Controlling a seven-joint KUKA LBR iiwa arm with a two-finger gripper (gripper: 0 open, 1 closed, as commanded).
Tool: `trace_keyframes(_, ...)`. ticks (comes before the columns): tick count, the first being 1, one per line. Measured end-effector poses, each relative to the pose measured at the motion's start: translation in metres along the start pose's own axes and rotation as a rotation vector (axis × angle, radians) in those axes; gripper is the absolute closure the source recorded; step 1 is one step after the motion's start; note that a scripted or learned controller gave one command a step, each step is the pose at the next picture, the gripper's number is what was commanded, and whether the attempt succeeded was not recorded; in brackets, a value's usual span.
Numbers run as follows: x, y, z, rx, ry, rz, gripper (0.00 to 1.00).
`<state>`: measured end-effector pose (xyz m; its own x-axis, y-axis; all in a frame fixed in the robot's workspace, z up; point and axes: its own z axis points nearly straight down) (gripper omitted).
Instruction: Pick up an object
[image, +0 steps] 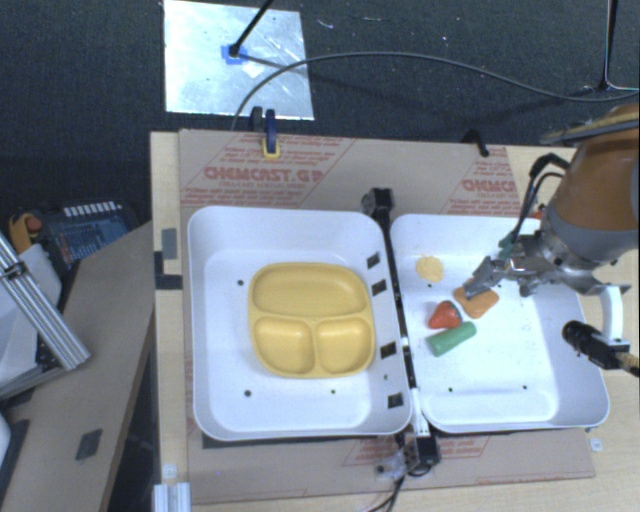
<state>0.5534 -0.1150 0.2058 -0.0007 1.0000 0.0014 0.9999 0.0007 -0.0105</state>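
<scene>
In the right bin (520, 400) lie a small orange piece (479, 303), a red piece (445, 316), a green piece (452, 338) and a pale yellow round piece (430, 268). My gripper (484, 281) hangs low over the right bin, its tip just above the orange piece. The fingers point left and down toward that piece. I cannot see anything held between them.
The left bin (210, 300) holds a yellow divided tray (310, 317). A black divider (392, 300) runs between the bins. The arm's orange band and grey wrist (590, 215) occupy the right side. A black part (592, 345) sticks out over the right bin's edge.
</scene>
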Motion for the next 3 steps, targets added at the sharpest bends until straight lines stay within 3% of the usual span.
trace_keyframes(1,0.000,0.003,-0.006,-0.012,-0.002,-0.002,0.00)
trace_keyframes(3,-0.006,0.001,0.094,-0.009,-0.001,0.000,0.00)
